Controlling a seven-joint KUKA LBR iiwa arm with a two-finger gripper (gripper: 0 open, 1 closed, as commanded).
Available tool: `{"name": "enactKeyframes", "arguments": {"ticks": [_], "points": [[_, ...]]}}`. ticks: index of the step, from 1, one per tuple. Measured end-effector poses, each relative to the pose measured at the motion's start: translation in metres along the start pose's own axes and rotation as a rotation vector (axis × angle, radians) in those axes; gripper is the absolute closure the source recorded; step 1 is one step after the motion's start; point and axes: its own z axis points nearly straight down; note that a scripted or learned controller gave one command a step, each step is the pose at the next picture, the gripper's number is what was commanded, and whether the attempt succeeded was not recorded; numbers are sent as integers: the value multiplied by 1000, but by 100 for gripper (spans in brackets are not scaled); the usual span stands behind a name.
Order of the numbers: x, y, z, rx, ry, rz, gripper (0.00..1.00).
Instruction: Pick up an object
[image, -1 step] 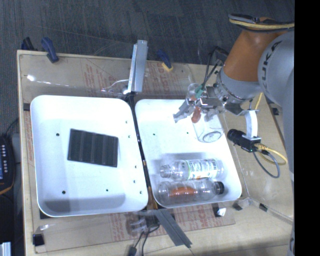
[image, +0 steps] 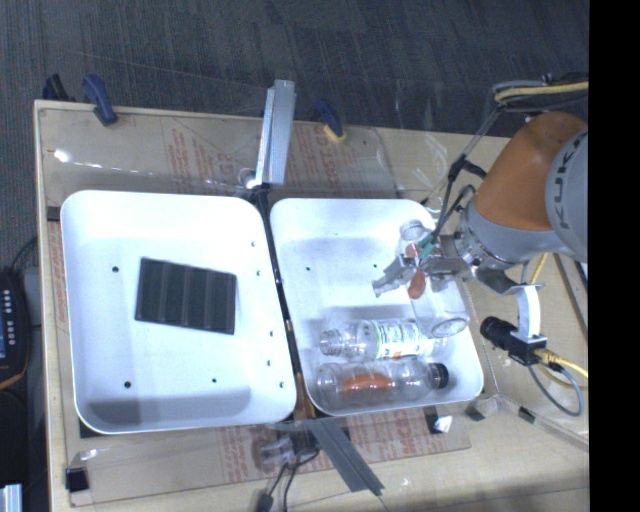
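Two clear plastic bottles (image: 385, 340) lie along the right bin's (image: 300, 300) near edge, labels too blurred to read. The gripper (image: 405, 272) hangs above that bin's middle, arm reaching from the right; its opening cannot be told.

We see two smooth white plastic bins (image: 160, 225), the left holding a matt dark ribbed pad (image: 186, 296), the right two clear glossy plastic bottles (image: 385, 360), on a brown cardboard-looking bench (image: 150, 140) with a dull metal bar (image: 274, 130).
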Motion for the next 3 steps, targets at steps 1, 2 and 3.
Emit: {"name": "enactKeyframes", "arguments": {"ticks": [1,2,3], "points": [[2,-9,18,-1,2,-134,0],[26,20,-56,-3,0,-51,0],[1,60,-21,-3,-1,-150,0]]}}
